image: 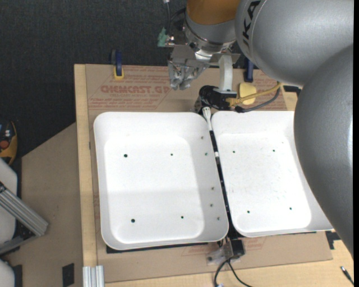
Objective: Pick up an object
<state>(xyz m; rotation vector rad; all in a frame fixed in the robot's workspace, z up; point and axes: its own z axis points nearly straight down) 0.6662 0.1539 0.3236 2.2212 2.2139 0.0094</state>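
- The end effector (182, 78) is hovering at the upper middle of the frame, over the desk (134, 92) just beyond the bins; I cannot tell whether it is open or closed.
- The left bin (151, 185) and right bin (263, 185) are showing white floors with small dark dots. I cannot tell which object is meant, nor how it would handle.
- A blue clamp (116, 57) is sitting at the upper left, well apart.

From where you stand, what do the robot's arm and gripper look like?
The arm is thick, rounded and smooth grey, with part of a black letter marking. An orange band rings it above the wrist. Below that sits the small gripper, boxy and silvery metal.
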